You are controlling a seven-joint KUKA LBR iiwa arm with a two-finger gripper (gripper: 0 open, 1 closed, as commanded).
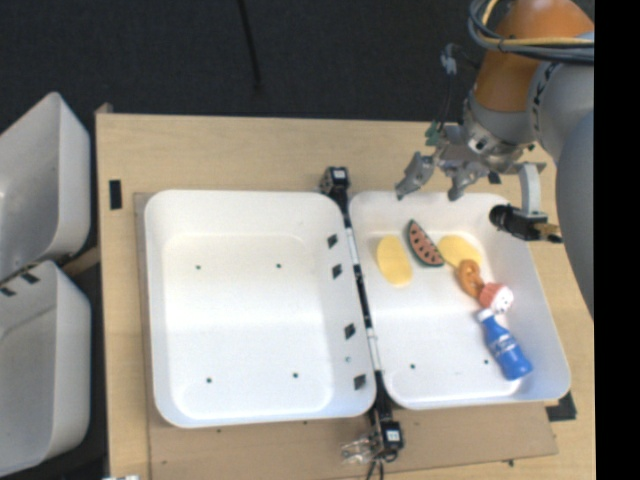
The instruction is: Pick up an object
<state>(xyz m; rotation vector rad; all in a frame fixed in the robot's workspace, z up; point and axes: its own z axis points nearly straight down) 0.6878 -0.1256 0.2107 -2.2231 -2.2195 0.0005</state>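
My gripper hangs above the far edge of the right bin, its two grey fingers spread open with nothing between them. Below it in that bin lie a yellow oval piece, a watermelon slice, a second yellow piece, an orange-brown piece and a blue bottle with a white and red cap. The watermelon slice is the closest to the gripper, a short way toward the front.
The left bin sits beside the right one, with a black-clipped divider between them. Two white containers stand off the bench at the left. The wooden bench shows behind the bins.
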